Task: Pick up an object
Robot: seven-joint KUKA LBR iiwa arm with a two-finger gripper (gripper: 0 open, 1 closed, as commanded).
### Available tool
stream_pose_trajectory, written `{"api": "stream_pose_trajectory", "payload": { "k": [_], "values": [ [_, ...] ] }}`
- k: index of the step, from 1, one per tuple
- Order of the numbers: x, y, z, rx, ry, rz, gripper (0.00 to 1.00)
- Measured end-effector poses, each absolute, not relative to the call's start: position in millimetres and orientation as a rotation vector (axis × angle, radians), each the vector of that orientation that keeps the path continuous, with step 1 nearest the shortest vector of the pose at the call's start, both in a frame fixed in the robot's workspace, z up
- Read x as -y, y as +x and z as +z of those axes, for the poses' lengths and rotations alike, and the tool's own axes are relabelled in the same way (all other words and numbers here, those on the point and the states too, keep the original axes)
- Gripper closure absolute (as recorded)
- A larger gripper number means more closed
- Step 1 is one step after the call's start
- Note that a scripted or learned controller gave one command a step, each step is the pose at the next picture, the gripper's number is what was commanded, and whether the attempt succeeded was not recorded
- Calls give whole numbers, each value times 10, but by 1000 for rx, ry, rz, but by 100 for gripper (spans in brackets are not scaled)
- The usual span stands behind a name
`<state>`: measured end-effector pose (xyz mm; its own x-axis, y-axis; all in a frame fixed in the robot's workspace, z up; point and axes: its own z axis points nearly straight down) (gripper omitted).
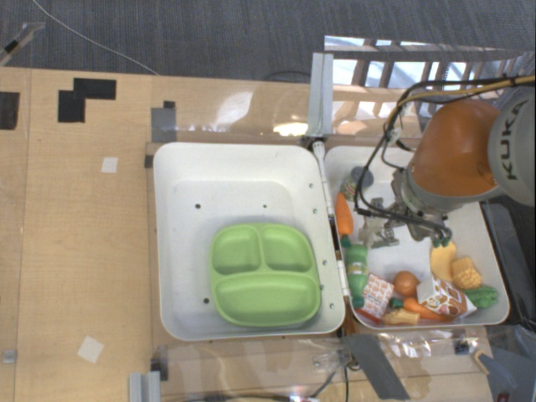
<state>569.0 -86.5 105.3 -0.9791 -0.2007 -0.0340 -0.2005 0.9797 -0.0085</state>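
Note:
My gripper hangs low over the middle of the right bin, below the arm's orange band. An orange carrot lies just left of it against the bin's left wall. A green bottle lies just below and to the left of the gripper. Along the near side lie a red and white packet, a brown onion, a yellow corn cob and a small carrot. Nothing shows as held by the gripper.
The left bin holds a green divided plate in its near half. A metal divider runs between the two bins. Black cables loop from the wrist over the right bin's far side.

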Motion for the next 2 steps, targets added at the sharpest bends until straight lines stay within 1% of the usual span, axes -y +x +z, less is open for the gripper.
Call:
{"api": "stream_pose_trajectory", "payload": {
  "k": [1,2],
  "values": [
    [728,5873,2807,-3118,-102,-3,100],
    [1410,6436,2426,-3102,-428,-3,100]
  ]
}}
